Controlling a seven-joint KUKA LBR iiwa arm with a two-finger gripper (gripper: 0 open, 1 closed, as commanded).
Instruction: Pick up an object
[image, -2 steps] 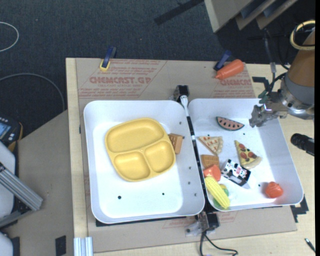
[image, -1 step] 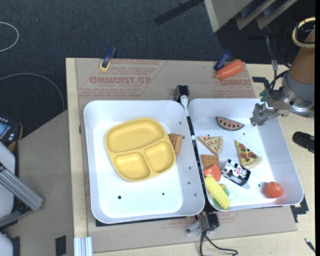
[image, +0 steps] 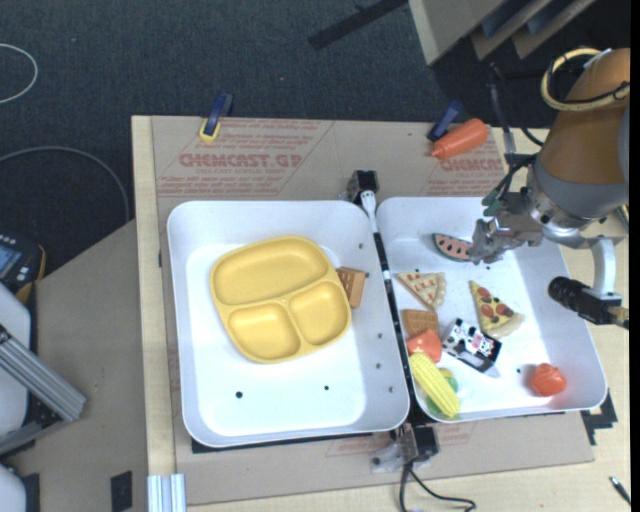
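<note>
My gripper (image: 487, 245) hangs low over the back of the right bin (image: 570, 290), just right of a watermelon slice (image: 447, 246) and close to touching it. Nothing shows between its fingers. The same bin holds a waffle wedge (image: 424, 288), a pizza slice (image: 495, 308), a brown square (image: 420, 322), a red pepper (image: 424, 345), a corn cob (image: 435, 385), a small black-and-white toy (image: 472, 345) and a red tomato (image: 547, 379). The left bin (image: 200, 380) holds a yellow divided plate (image: 275, 298) with a brown cracker (image: 351, 286) at its right edge.
An orange carrot-shaped piece (image: 460, 138) lies on the bench behind the right bin. A blue and yellow clamp (image: 213, 118) sits at the board's back left edge. The arm's black attachment (image: 585, 298) juts over the right bin's right side.
</note>
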